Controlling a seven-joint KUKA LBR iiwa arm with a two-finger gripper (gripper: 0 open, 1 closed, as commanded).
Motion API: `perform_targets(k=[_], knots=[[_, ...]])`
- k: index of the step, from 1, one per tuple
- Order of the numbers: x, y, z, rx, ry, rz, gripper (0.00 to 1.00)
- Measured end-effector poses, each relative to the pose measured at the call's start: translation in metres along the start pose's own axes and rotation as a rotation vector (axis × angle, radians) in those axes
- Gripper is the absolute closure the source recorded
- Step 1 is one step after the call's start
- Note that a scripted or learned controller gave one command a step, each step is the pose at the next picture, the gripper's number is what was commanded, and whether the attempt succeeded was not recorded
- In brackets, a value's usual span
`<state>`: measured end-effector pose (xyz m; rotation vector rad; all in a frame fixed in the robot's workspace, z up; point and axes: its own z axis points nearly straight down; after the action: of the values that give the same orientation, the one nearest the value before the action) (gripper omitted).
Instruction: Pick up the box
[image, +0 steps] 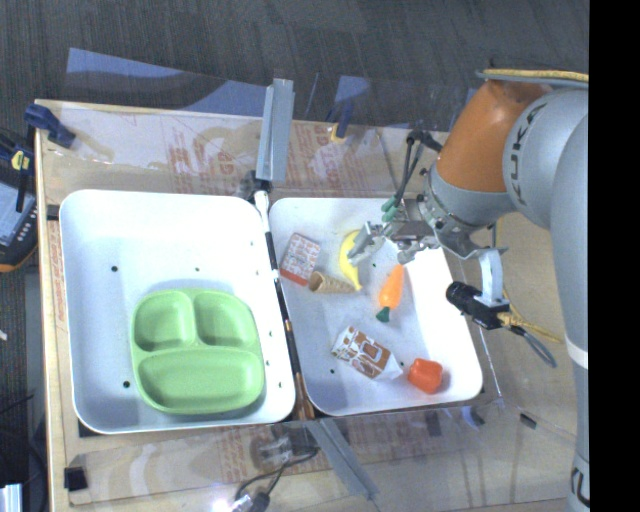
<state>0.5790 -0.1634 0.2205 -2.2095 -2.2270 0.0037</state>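
On my screen the left bin (85, 300) holds a green divided plate (198, 352), lying flat toward its near side. Across the divider, in the right bin (455, 385), I see the box (300, 258), a small reddish and white carton, lying flat near the bin's far left corner, close to the divider. Just right of it a cone-shaped piece (332, 283) points back toward the box, and a yellow banana (349, 256) curves beside that. Nearer me lies a brown and white packet (366, 354), tilted, with a small red-orange block (425, 375) just beside it. An orange carrot (390, 290) sits upright-ish right of the banana. My claw (385, 238) hangs over the banana and carrot, well apart from the box; I cannot tell whether it is parted or closed. The arm (510, 140) comes in over the counter (150, 150) from the right.
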Motion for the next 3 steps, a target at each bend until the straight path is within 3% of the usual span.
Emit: perform_targets(k=[1, 2, 3], knots=[[0.043, 0.041, 0.073, 0.001, 0.000, -0.101, 0.00], [0.053, 0.041, 0.128, -0.003, -0.009, -0.126, 0.00], [0.054, 0.041, 0.118, -0.002, -0.008, -0.130, 1.00]])
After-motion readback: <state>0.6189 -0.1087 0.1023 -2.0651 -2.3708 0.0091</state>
